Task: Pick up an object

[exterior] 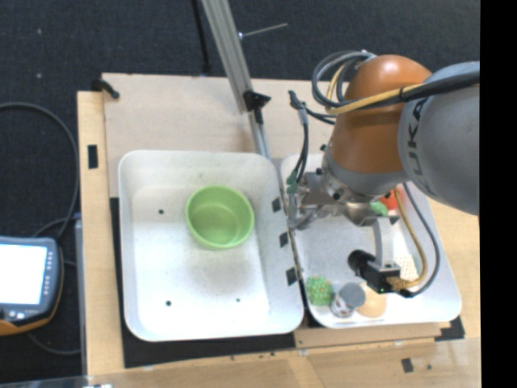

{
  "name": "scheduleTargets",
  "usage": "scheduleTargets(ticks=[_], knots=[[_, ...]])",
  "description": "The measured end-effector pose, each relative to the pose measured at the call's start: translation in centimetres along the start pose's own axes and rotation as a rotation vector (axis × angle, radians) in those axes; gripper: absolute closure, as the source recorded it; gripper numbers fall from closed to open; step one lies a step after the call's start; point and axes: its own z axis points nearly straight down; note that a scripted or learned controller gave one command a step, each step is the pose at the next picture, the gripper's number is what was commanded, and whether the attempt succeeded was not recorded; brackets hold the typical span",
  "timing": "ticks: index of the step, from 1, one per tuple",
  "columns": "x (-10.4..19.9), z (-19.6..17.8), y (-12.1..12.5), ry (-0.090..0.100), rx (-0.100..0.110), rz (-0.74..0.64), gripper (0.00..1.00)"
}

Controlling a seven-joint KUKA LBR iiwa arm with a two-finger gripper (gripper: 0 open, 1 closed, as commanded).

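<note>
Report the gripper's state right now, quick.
Gripper: cannot be told whether it is open, closed or holding anything. It is low over the right bin, tucked under the arm's wrist.

right of the green bowl, the arm is hovering and a green ball is lying beside a grey disc.
</note>
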Motion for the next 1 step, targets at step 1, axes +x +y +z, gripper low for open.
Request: scheduleTargets(ticks=[1], knots=[[5.06,1.43,0.39,-0.001,0.004,0.001,1.0]])
